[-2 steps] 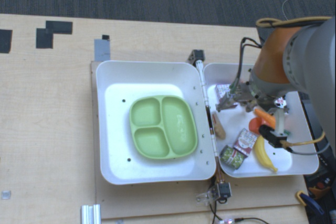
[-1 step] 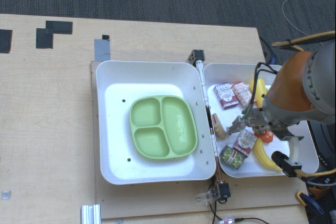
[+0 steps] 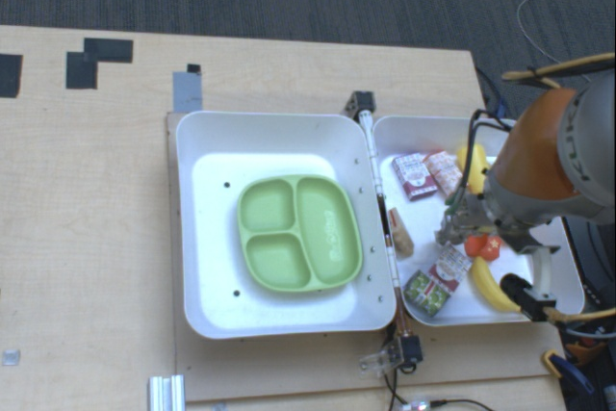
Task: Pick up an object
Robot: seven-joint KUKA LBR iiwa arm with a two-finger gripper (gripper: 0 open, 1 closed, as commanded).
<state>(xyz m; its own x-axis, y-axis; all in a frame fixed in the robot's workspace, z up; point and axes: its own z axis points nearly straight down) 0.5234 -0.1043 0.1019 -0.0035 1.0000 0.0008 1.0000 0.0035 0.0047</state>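
Gripper is low over the right bin, mid-bin, at the end of the arm. Jaws: can't tell if wide or narrow, the wrist blocks the tips from this angle. Nothing visibly held.

Labels: no legible text anywhere. Print on the packets is too small and blurred to read.

Pick candidates are all in the right bin:
- red-and-white packet, just below the gripper, tilted, looks crumpled
- small red round thing, just beside the gripper on the arm side, partly covered
- banana, near the front wall, far end hidden by robot hardware
- green carton, front corner by the divider, touching the red-and-white packet
- brown lump, against the divider wall, can't identify it
- maroon packet and pink packet, side by side toward the back
- yellow thing, behind the pink packet, half hidden by the arm, shape unclear

Left bin holds a green three-section plate, flat, roughly centred.

Desk is pale wood with dark tape patches at the far left.
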